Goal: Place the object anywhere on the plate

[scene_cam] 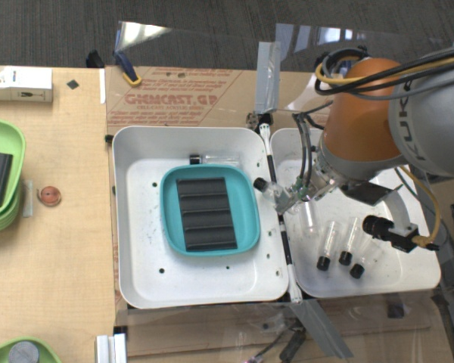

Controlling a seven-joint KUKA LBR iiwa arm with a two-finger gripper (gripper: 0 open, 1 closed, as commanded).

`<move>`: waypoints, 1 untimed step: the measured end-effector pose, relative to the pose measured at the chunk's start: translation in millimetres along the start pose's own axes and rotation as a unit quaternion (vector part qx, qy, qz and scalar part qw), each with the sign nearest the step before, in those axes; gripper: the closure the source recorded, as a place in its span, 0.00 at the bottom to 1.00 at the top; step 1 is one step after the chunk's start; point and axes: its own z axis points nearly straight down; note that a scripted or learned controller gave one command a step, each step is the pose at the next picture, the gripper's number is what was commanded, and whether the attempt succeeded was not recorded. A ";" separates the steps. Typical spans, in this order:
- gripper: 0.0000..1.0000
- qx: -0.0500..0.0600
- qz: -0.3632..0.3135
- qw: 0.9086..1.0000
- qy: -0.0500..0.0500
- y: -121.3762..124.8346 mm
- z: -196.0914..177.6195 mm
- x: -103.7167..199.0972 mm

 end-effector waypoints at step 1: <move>0.00 0.000 0.000 1.000 0.000 0.0 -0.1 -0.2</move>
